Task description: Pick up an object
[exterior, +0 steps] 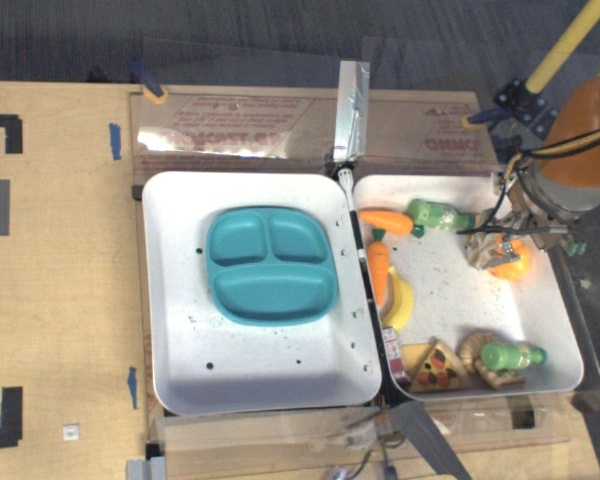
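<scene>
Because the gripper (pixel 495 251) sits low over a small orange object (pixel 513 262) near the right bin's (pixel 565 353) far right wall, we judge a glancing contact could push it against that wall. We cannot tell how the gripper is set or whether it has hold. Cables hide the object's shape.
</scene>
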Motion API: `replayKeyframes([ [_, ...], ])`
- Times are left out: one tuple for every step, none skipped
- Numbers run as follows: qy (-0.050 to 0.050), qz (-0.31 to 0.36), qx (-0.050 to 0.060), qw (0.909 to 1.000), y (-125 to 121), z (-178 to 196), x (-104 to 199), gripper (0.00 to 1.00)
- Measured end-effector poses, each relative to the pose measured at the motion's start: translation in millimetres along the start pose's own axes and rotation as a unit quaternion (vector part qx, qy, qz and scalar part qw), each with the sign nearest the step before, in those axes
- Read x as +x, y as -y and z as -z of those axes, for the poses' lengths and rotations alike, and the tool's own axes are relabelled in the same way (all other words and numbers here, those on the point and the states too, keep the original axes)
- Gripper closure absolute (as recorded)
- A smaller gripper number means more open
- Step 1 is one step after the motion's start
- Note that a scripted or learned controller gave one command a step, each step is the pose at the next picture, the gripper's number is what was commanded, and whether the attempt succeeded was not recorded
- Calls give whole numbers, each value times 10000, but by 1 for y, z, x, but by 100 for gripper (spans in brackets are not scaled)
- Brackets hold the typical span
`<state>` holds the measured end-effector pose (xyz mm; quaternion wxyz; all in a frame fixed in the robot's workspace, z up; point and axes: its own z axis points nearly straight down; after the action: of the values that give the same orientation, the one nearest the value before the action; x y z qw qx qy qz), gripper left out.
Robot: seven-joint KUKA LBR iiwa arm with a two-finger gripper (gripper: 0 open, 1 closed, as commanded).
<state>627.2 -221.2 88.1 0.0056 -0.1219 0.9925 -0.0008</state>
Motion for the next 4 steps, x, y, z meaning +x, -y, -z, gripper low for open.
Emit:
replayKeyframes([
  [-1, 19, -25, 10000, -102, 0, -65, 100],
  [2, 1312, 6, 9914, -10, 5, -40, 100],
  [5, 2806, -35, 9598, 5, -2, -37, 100],
  [50, 5083, -67, 8611, 0, -1, -46, 100],
])
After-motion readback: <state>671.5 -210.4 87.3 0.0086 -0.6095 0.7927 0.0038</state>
